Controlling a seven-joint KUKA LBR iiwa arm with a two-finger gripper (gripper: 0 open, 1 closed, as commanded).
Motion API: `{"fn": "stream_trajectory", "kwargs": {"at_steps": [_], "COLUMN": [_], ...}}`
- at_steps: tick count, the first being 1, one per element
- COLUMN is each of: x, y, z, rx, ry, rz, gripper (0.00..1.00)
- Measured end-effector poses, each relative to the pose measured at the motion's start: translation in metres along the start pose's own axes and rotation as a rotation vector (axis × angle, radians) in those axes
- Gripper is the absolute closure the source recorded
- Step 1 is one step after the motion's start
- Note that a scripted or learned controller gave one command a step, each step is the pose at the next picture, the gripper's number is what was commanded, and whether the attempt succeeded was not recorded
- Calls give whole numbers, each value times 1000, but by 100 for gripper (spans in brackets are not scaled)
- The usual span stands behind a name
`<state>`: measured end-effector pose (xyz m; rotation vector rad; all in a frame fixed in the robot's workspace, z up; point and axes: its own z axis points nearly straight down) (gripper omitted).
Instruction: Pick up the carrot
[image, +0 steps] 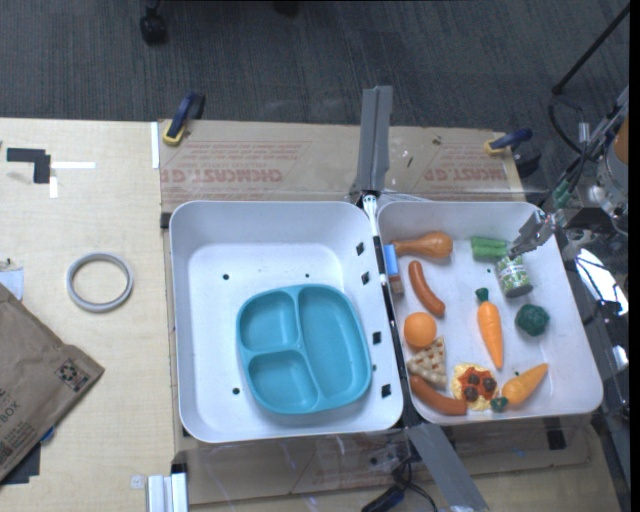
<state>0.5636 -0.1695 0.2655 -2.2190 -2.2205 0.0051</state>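
White bin (560, 405) — slim orange carrot (489, 335)

Even, bright overhead light covers the scene, with no harsh glare. The two white bins (190, 330) are the brightest areas, nearly washed out on their floors, yet their rims stay readable. Shadows are soft and short: the blue tray (303, 348) casts a faint grey edge toward 6 o'clock. The dark floor (300, 50) at 12 o'clock is dim and low in detail. Focus is fairly sharp at the centre; small items at 3 o'clock look slightly soft and grainy. The worktop (80, 200) edges bow slightly, hinting at mild lens distortion.
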Motion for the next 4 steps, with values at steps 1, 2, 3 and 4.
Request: {"fn": "stream_trajectory", "kwargs": {"at_steps": [1,2,3,4], "x": [-3,-4,49,73], "y": [12,12,35,18], "z": [164,155,66,44], "rx": [-5,-5,-3,-1], "ry": [1,0,-1,-1], "rz": [-306,-302,-72,222], "gripper": [0,100,100,100]}}
